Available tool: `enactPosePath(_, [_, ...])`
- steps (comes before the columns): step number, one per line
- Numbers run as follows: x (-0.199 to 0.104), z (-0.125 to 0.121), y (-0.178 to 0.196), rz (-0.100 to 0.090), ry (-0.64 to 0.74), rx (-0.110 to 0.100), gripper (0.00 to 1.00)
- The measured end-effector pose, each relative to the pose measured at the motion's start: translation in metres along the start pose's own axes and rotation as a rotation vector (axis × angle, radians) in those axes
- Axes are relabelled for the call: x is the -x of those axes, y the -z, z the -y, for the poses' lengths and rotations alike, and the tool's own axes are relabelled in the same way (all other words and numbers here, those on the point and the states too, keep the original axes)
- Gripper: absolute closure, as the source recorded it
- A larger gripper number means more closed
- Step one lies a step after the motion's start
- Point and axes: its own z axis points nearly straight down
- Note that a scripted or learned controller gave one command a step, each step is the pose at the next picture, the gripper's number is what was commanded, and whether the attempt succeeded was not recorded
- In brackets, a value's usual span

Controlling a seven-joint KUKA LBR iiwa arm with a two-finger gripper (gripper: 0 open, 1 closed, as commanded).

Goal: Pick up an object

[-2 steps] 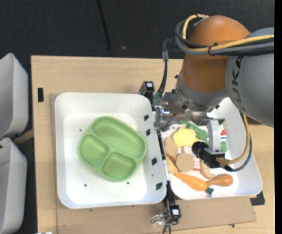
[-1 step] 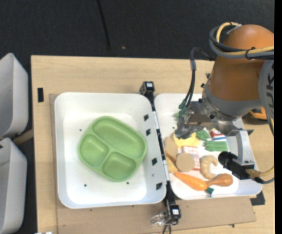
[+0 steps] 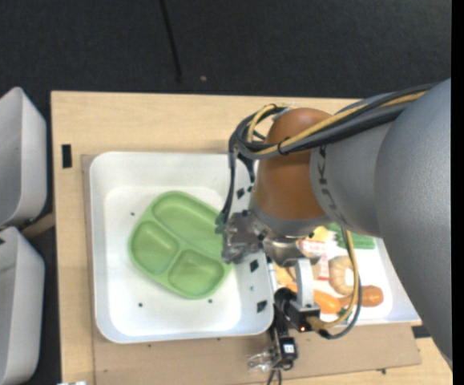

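left white bin (image 3: 119, 311) is holding a green divided tray (image 3: 175, 247). hand (image 3: 236, 243) is sitting at the tray's right edge; its state i cannot tell. right bin (image 3: 392, 295) is holding orange items (image 3: 352, 283).

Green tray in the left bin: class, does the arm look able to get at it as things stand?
Probably yes. The green tray lies flat and alone in the left bin, nothing on it, and the gripper is already at its right edge. Its low, flat rim may be awkward to grip.

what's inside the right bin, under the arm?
Orange and yellow items lie in the right bin, too cluttered to name. The arm covers most of that bin. The green tray sits in the left bin.
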Motion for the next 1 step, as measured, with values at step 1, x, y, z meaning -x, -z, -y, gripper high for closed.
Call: enactPosePath(1, [0.0508, -0.0233, 0.2086, 0.0, -0.006, 0.035, 1.0])
